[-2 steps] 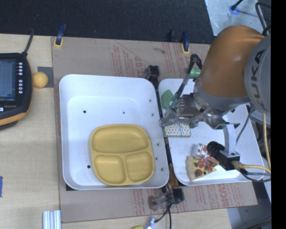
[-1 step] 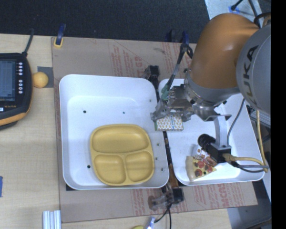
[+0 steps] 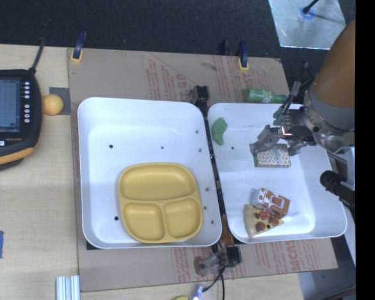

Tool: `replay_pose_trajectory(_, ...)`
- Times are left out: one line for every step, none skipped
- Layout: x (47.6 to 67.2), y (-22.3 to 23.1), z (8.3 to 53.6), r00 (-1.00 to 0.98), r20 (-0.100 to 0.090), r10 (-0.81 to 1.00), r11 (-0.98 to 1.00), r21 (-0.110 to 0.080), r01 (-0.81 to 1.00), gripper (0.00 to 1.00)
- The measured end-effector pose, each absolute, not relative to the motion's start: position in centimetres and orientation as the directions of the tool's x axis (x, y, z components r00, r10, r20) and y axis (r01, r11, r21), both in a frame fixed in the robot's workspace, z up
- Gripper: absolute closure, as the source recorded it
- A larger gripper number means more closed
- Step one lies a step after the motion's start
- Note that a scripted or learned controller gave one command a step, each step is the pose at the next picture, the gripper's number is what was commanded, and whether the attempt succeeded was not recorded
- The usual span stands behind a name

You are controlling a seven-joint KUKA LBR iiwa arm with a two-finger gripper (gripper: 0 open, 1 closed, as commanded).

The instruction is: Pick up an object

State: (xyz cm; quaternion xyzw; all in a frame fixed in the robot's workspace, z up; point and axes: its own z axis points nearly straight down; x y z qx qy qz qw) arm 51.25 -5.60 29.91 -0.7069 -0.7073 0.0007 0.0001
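Bins sit side by side on the surface. The left bin holds a yellow tray with three sections. The right bin holds a green piece near its top left corner, a small patterned box in the middle, and a pizza slice toy just beside a red and white box near the front. The end effector hangs right over the small patterned box, at its top edge. I cannot tell if it is wide or narrow, or if it grips the box. A green bottle lies outside the right bin, past its far edge. A black and orange control pad rests at the far left, with an orange ball beside it.
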Motion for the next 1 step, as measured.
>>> replay_pose_trajectory(55.98,-0.37,25.23,-0.005,-0.001,1.0,0.005,-0.004,1.0,1.0)
